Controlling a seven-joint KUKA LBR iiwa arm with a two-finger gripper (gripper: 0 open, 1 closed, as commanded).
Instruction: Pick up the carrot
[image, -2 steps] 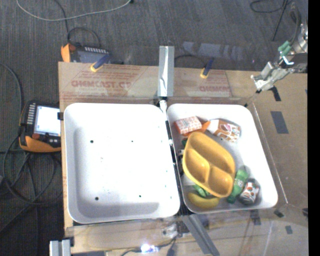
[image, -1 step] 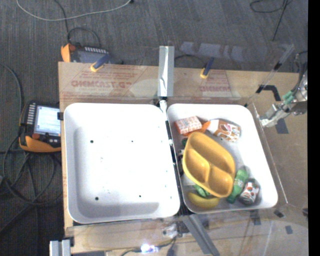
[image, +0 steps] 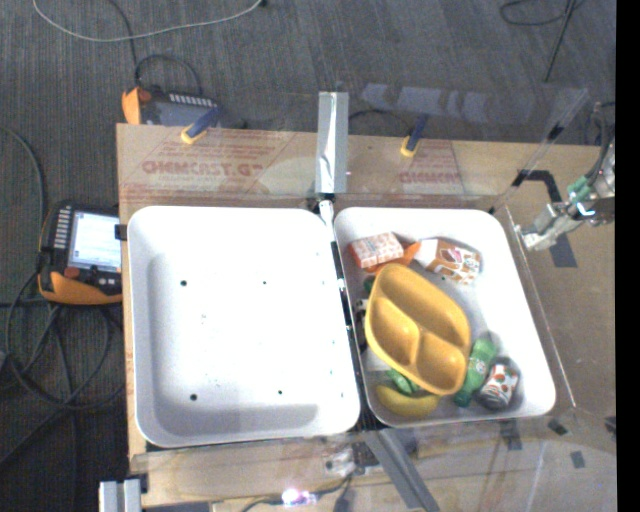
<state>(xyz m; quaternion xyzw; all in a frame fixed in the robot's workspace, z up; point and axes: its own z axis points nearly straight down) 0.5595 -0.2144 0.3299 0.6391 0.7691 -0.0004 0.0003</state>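
The right bin holds a heap of items. A small orange piece, which may be the carrot's end, pokes out between a red-orange box and a white-and-orange packet, just past the far rim of a yellow two-part dish. The dish lies tilted over the heap and hides whatever is under it.
A green bottle, a round can, a yellow fruit and a green item crowd the right bin's near end. The left bin adjoins it. A metal post stands behind the bins, and a bracket sits at the right.
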